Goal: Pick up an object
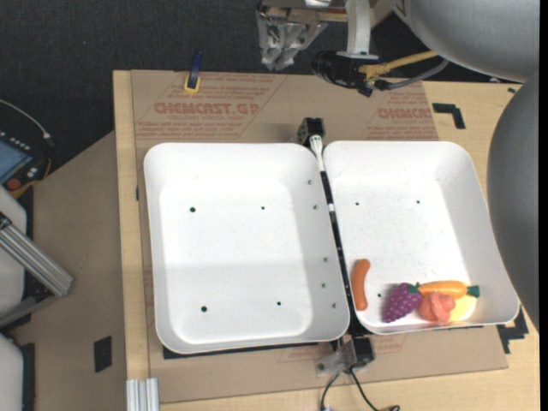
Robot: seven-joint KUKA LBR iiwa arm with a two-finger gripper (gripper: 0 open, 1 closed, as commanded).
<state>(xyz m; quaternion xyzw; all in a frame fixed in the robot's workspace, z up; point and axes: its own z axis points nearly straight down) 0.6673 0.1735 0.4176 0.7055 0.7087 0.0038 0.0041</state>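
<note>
Toy food cluster in right bin [445,178], near-front corner: orange sausage [360,282] (slim, smooth, upright along left wall), purple grape bunch [400,302] with bumpy surface, red-pink lumpy piece [436,307], orange carrot [445,288] lying across top, touching. Left bin [171,229] smooth white plastic, rounded corners. Gripper [285,43] high beyond bins over cardboard; finger spread cannot be told. Wide bare floor across rest of right bin.

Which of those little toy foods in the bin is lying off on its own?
The orange-red sausage, lying lengthwise by the left wall of the right bin. The purple grapes, carrot and pink-red piece huddle together in the near corner.
</note>
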